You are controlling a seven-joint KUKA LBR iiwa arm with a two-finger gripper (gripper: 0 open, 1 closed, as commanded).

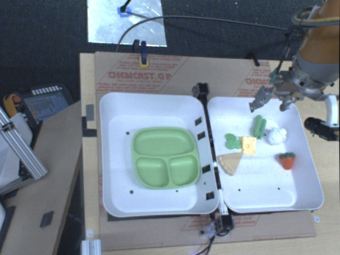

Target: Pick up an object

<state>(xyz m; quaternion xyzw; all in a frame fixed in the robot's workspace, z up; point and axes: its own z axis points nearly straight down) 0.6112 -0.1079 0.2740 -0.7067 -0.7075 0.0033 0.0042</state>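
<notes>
Right now the gripper (272, 101) hangs with fingers spread and nothing between them, over the right bin's (308, 198) back edge. Next, I think, it must drop onto the green stick (258, 126) nearby.

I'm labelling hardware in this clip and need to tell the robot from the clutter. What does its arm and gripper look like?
The arm is grey metal with a broad orange band above the wrist. Its gripper is a grey metal block ending in two short dark fingers.
</notes>
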